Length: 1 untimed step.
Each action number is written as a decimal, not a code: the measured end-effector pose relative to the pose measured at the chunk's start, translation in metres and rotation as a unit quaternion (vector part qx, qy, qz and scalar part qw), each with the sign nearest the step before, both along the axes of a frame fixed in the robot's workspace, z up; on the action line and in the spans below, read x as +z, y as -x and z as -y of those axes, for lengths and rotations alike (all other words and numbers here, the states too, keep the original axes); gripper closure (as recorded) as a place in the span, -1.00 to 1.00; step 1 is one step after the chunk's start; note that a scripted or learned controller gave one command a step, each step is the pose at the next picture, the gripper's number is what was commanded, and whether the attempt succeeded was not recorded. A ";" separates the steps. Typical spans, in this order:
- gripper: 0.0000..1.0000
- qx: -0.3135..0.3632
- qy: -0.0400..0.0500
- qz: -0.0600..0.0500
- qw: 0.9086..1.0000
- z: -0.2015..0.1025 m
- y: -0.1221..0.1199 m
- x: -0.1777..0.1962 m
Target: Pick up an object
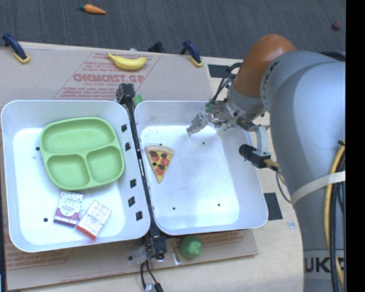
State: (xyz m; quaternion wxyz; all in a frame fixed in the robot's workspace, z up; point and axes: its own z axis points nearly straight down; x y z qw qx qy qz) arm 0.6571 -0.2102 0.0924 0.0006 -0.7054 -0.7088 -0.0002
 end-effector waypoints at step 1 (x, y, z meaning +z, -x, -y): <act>1.00 0.003 0.000 0.000 1.000 -0.001 0.000 0.011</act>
